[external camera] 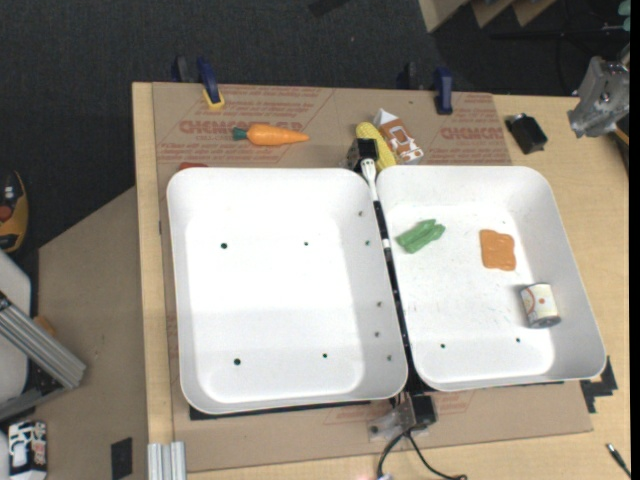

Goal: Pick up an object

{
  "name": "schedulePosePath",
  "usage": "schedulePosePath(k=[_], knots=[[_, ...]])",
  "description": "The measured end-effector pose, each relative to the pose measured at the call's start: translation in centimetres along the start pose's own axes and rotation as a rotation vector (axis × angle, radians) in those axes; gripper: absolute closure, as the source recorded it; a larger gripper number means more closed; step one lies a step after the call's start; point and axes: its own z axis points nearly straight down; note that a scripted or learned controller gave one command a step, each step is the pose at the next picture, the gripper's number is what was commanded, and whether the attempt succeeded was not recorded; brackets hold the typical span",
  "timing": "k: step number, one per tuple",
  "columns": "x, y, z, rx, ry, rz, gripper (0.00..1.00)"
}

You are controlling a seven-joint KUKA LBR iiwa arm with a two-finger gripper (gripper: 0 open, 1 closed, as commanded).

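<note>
The arm sits at two o'clock, off both bins, above the surface; whether its jaws are open I cannot tell. In the right bin: green piece at eleven o'clock, orange piece at one, small can at four.

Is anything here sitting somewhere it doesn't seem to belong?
Yes. An orange toy carrot lies on the brown board behind the left white bin, outside both bins. A yellow corn-like piece and a small orange-and-white packet also sit outside, behind where the bins meet.
</note>
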Motion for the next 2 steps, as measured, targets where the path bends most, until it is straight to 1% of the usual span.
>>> schedulePosePath(k=[2], knots=[[0.0,0.2,-2.1,-0.009,-0.002,-0.001,1.0]])
